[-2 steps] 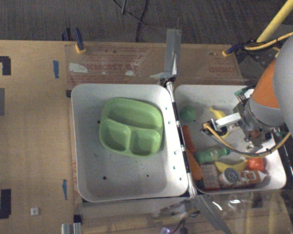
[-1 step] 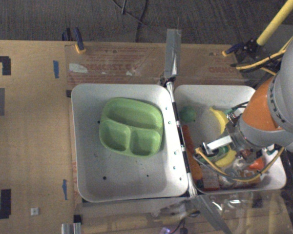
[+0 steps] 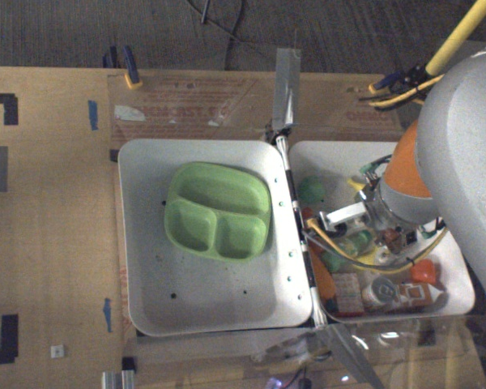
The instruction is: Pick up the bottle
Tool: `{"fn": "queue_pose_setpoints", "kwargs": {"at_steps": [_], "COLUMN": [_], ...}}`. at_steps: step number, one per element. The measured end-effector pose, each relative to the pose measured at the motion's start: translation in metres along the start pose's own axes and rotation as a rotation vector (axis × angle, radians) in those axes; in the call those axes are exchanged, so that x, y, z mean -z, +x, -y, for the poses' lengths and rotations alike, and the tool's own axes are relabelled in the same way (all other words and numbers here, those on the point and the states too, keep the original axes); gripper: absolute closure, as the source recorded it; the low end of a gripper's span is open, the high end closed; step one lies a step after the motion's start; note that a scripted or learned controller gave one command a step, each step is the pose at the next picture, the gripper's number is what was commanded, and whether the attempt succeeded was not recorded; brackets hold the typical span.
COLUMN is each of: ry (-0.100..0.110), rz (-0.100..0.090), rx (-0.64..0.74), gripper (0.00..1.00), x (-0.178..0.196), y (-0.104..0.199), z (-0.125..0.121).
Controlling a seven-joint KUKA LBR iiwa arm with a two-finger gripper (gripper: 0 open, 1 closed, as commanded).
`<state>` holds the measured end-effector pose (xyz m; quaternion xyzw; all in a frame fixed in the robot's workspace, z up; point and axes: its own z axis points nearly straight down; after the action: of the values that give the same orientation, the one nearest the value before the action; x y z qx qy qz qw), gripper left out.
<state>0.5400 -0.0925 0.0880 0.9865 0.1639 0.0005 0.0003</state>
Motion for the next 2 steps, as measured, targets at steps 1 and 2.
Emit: {"fn": "queue_pose_setpoints", "kwargs": {"at_steps": [1, 2], "ry": [-0.001, 0.002], "rz": [0.000, 0.003], "rx": [0.002, -0.065], "gripper": [1.00, 1.00], "x": [0.011, 0.135], "y": [0.001, 0.070], "z": [0.000, 0.045]}}
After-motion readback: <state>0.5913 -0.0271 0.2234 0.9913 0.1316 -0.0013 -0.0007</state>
